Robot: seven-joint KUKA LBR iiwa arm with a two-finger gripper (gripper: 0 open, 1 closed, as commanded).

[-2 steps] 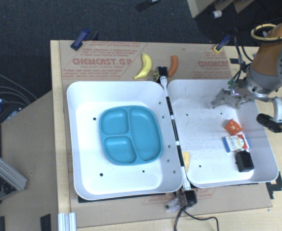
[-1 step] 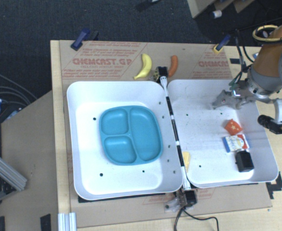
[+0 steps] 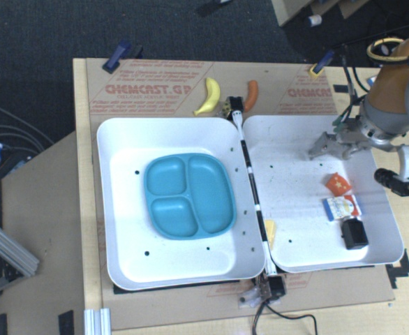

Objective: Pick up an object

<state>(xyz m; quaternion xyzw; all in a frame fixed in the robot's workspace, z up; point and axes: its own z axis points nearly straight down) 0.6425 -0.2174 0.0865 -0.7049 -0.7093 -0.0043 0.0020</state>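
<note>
Approach step: gripper [image 3: 328, 147] fingers spread, empty, above right white bin [image 3: 288, 187]. Small red-orange packet [image 3: 338, 183] just beyond fingertips; next, shift over it, descend.

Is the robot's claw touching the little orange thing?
Apart. The camera view shows bare white bin floor between the gripper and the orange thing, which lies nearer the camera.
</note>
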